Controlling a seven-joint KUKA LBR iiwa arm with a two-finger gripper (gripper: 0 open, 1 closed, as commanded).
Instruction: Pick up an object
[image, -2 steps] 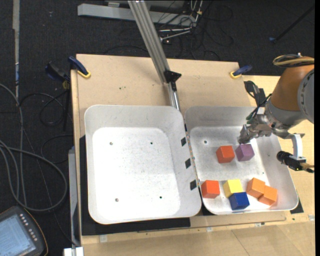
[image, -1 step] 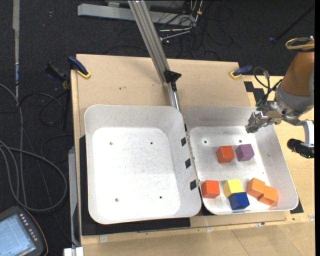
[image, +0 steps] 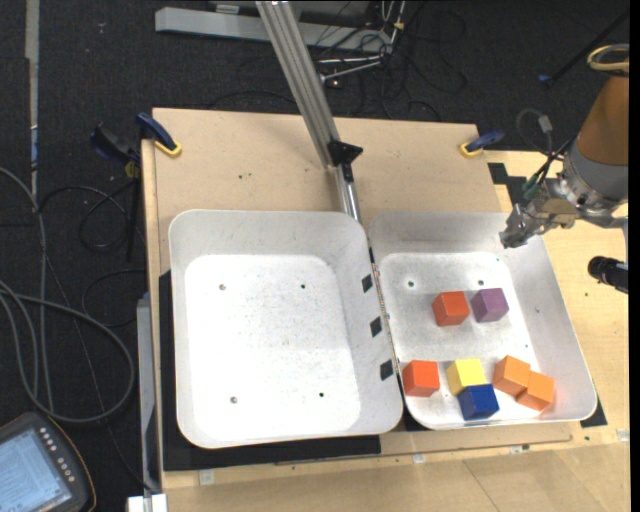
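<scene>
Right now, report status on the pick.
Gripper over right bin's far corner, holding nothing seen. Seven blocks in the bin, nearest the purple block. Nothing in the way.

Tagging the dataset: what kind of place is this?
Probably a robotics lab grasping bench: two white bins on a clamped board, coloured blocks in the right one, loose cables on dark floor, a teach pendant at lower left.

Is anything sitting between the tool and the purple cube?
Nothing visible. The tool hangs over the right bin's far right corner; bare bin floor lies between it and the purple cube. The orange cube sits beside the purple one, off that line.
</scene>
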